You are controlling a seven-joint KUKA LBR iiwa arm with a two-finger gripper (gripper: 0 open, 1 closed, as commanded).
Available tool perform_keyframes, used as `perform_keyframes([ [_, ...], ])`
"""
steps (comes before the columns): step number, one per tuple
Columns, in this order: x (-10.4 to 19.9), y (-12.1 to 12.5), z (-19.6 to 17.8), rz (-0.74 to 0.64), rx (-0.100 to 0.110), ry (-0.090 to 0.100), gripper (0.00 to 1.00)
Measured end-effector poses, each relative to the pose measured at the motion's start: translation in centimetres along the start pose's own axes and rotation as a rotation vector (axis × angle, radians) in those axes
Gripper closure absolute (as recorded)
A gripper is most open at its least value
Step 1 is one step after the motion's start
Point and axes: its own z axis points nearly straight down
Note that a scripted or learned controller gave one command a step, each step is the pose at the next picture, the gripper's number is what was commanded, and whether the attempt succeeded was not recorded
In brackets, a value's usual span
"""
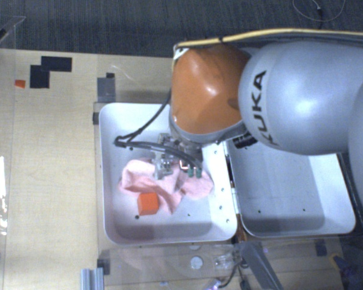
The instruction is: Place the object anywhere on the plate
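A small orange block (pixel 148 204) lies in the left bin (pixel 109 156), resting on the front part of a pink, irregular-edged plate (pixel 196 188). My gripper (pixel 172 165) hangs low over the middle of the pink plate, just behind and to the right of the block. The big grey arm with its orange band (pixel 206 89) covers the back right of this bin and hides part of the plate.
The right bin (pixel 290 216) lies beside the left one, its back half under the arm. A dark cable (pixel 133 139) runs from the wrist toward the left bin's back left. Wooden bench surface (pixel 42 180) stretches to the left.
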Motion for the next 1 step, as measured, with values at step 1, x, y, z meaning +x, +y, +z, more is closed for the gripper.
perform_keyframes([
  [1,-0.01,-0.01,-0.01,0.0,0.0,0.0,0.0],
])
